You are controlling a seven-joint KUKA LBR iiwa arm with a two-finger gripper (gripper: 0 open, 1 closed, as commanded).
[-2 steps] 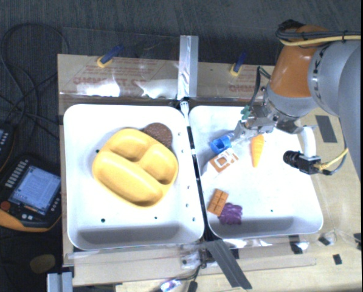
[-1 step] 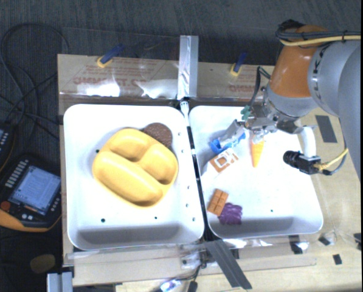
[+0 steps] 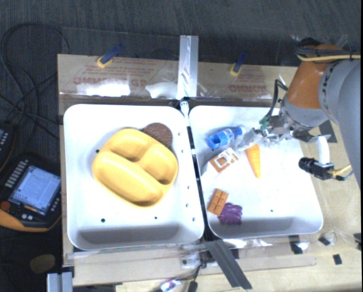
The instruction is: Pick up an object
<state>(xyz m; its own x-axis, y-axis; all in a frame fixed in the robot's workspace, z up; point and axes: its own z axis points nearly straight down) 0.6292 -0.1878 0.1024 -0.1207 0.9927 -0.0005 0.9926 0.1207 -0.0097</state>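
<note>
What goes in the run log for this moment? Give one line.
arm: over right bin's far right | gripper: near clear plastic bottle with blue cap and orange carrot-shaped wedge | grasp: none seen | left bin: big yellow lumpy object

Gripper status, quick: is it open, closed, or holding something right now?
Gripper: cannot be told. It sits low over the right bin, near the orange carrot-shaped piece and blue bottle; nothing is seen in its grasp.

The big soft lump (image 3: 135,166) lies in the left bin (image 3: 78,224). The carrot (image 3: 253,160) and bottle (image 3: 224,137) lie in the right bin (image 3: 303,218).
</note>
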